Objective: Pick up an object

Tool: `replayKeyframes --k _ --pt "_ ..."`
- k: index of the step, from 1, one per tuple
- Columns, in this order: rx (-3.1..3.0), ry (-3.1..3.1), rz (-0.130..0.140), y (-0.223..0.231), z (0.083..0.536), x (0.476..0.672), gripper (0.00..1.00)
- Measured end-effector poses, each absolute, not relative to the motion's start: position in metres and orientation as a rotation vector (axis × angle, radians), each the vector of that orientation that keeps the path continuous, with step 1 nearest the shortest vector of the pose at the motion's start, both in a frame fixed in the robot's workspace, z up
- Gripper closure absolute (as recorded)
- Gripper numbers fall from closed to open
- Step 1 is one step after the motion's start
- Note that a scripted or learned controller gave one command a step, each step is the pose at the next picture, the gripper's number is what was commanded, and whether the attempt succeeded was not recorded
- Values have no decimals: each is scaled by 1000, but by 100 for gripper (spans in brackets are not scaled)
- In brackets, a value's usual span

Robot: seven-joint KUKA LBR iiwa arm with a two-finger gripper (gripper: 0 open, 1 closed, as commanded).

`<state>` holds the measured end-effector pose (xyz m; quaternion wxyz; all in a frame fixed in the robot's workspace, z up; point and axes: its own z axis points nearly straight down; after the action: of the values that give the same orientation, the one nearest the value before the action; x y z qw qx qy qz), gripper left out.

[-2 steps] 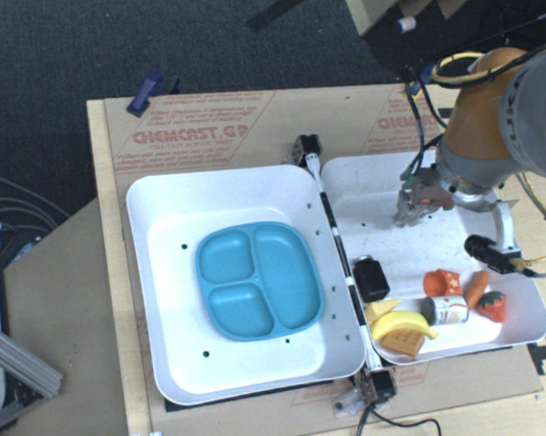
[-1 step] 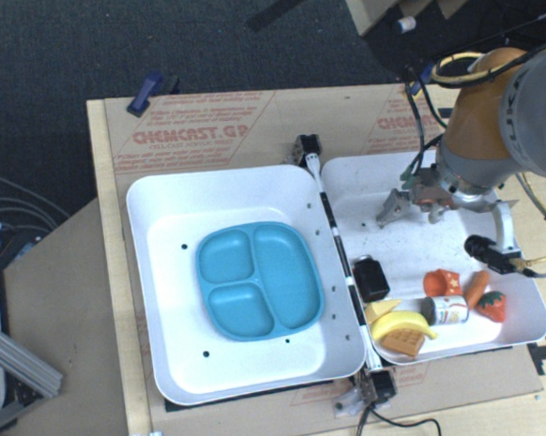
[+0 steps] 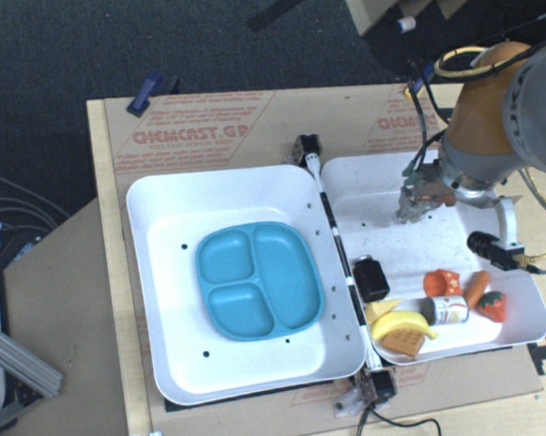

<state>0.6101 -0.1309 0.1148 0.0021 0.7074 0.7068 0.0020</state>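
Observation:
My gripper [image 3: 417,204] hangs low over the back part of the right bin [image 3: 364,179], above bare white floor. Nothing shows in its grasp. The objects lie toward the bin's front, apart from the gripper: a black block [image 3: 369,276] against the left wall, a yellow banana [image 3: 401,324] on a tan piece [image 3: 403,345], a small jar [image 3: 451,309], a red item [image 3: 441,282], an orange carrot [image 3: 479,285] and a red fruit [image 3: 493,308].
The left bin [image 3: 155,269] holds a blue divided plate [image 3: 258,279]. A ridge between the bins [image 3: 332,231] runs front to back. The grey arm with its orange band [image 3: 490,101] comes in from the upper right.

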Motion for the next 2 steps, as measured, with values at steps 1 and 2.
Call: replayKeyframes --k 1,2 --pt "2220 2217 6 -131 115 610 0" --pt "2220 2224 1 -94 84 667 0"
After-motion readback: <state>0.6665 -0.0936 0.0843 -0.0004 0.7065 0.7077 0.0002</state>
